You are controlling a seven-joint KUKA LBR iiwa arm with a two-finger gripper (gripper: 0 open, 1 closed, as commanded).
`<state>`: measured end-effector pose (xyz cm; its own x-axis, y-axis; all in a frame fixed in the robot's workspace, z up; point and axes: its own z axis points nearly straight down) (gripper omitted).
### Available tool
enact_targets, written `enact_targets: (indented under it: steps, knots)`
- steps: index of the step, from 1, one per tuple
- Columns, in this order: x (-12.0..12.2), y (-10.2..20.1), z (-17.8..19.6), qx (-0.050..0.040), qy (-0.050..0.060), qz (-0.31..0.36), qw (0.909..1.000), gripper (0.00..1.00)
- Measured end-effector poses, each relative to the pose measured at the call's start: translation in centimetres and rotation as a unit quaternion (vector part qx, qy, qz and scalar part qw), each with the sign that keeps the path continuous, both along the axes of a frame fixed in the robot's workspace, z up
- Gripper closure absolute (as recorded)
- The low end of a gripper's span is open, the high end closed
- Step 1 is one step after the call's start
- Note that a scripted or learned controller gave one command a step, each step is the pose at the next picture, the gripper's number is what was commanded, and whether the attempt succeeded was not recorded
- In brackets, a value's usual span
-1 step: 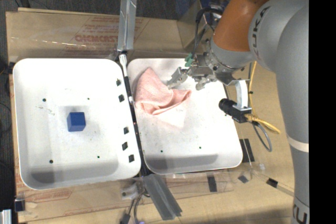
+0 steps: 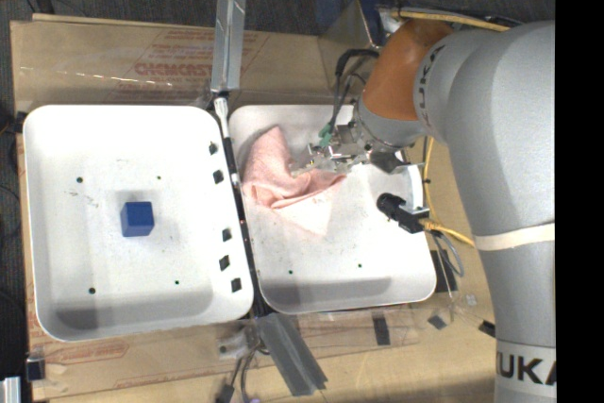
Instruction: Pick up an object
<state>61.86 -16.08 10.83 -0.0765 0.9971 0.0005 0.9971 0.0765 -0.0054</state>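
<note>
The two-finger gripper (image 2: pixel 316 159) is down on the crumpled pink cloth (image 2: pixel 276 175); whether its jaws grasp it, I cannot tell.

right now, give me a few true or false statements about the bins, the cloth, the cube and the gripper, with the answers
1. The blue cube lies in the left bin. True.
2. The pink cloth lies in the same bin as the cube. False: it lies in the right bin.
3. The gripper is over the right bin, at the cloth's right edge. True.
4. The cloth is spread flat and covers the whole bin floor. False: it is bunched in the upper left part of its bin.
5. The cube touches the cloth. False: they are apart, in separate bins.
</note>
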Motion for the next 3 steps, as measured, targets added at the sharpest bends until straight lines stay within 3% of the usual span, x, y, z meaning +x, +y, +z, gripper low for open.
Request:
enact_targets:
  steps: [3]
  knots:
    - [-1.28,0.32,-1.51,0.0006,-0.001,0.019,0.9998,0.0]
